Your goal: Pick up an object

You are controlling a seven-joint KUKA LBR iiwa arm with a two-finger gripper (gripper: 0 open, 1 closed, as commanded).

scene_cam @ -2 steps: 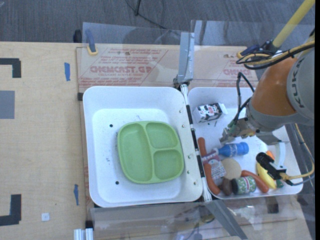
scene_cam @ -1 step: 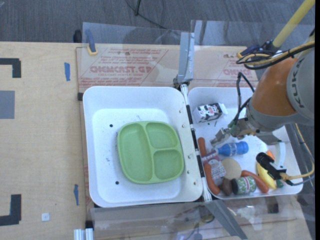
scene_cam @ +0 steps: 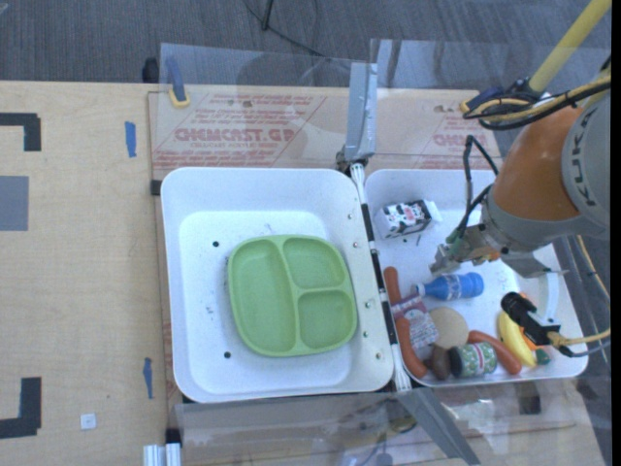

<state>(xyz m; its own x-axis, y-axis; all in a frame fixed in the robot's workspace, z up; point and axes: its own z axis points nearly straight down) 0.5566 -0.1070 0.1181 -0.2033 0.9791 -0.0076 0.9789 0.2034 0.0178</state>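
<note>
1. illumination: bright and even across the bench – diffuse, apparently from overhead.
2. shadows: soft and short; a faint one lies under the green tray (scene_cam: 291,294) in the left bin (scene_cam: 184,260).
3. glare: pale reflections on the clear panel (scene_cam: 291,76) behind the bins; white bin walls near washed out.
4. sharpness: moderate – small items in the right bin (scene_cam: 563,362) lack fine detail; the arm (scene_cam: 548,178) reads slightly soft.
5. distortion: none evident at the edges.
</note>
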